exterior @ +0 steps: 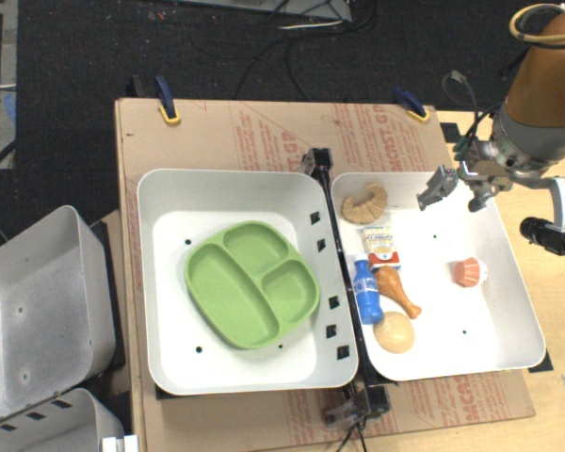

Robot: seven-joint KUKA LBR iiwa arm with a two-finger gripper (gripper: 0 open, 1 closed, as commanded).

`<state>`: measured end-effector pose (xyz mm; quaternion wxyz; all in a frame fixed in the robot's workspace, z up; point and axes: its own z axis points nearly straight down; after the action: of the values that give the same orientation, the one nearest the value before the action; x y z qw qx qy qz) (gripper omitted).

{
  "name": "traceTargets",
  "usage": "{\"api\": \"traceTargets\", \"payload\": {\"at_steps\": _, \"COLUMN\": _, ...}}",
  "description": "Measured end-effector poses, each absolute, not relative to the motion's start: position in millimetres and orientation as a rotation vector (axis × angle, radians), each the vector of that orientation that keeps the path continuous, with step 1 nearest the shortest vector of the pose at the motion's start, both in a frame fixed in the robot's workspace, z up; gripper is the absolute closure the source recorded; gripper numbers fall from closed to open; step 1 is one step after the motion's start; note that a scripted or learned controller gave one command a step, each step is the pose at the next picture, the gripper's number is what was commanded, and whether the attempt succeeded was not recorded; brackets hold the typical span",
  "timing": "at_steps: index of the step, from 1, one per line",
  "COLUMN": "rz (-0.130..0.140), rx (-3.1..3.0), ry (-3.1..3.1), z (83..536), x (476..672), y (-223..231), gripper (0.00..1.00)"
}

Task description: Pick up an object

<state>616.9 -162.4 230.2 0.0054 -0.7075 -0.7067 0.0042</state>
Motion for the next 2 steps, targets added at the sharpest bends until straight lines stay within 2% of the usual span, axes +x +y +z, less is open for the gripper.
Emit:
{"api": "traceTargets", "payload": {"at_steps": 1, "rz": 0.000, "rx": -2.220, "ry": -2.224, "z": 238.9, "x": 619.5, "y": -161.7, "gripper": 0.00}}
{"api": "traceTargets", "payload": {"at_steps": 2, "rz": 0.005, "rx": -2.221, "ry": -2.217, "z": 183.2, "x": 621.9, "y": -171.1, "gripper": 0.00}}
